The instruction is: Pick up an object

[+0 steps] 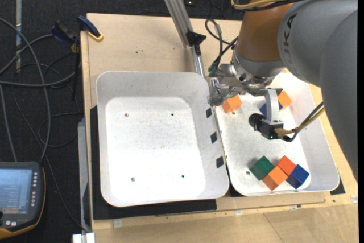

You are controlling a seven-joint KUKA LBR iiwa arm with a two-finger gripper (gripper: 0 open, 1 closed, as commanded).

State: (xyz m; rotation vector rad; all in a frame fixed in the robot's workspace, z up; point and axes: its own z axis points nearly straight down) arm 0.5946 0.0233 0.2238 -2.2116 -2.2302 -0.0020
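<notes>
We see the two-finger gripper (226,94) low in the right white bin (324,171), a small orange cube (231,104) just beneath it; grip uncertain, nothing lifted yet

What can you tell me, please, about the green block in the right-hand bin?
The green block is a small cube-like piece, dark green and matte, possibly painted wood or foam. It sits flat on the floor of the right bin, near the bin's front edge, at the left end of a tight cluster. An orange block presses against its right side, with another orange block and a blue block beyond. The gripper is well away from it, up at the bin's far left part.
</notes>
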